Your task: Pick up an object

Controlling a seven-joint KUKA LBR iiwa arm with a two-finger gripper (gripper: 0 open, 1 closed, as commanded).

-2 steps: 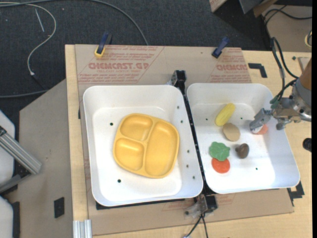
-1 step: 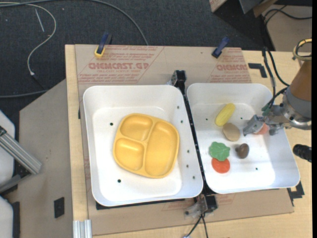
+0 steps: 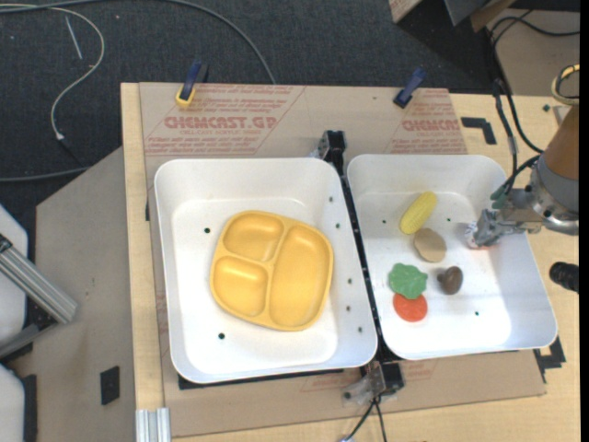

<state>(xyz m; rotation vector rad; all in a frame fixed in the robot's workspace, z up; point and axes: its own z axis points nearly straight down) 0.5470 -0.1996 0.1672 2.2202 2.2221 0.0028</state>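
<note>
Bench: brown cardboard sheet under two shallow white plastic bins, dark carpet behind, with a loose grey cable on it.
Writing: red print "CHEMCAST GP" reads on the cardboard above the left bin, and repeats, partly cut off, above the right bin.
Left bin: holds a yellow three-compartment plastic plate.
Right bin: holds five small toy foods in a loose cluster: a yellow corn cob, a tan oval potato-like piece, a green leafy piece, a red round piece touching the green one, a small dark brown lump.
My claw: low over the right bin, just right of the tan piece, nothing visibly between its tips.
Claw state: I cannot tell whether it stands apart or together.
Clamps: blue clips at the cardboard's far edge.
</note>
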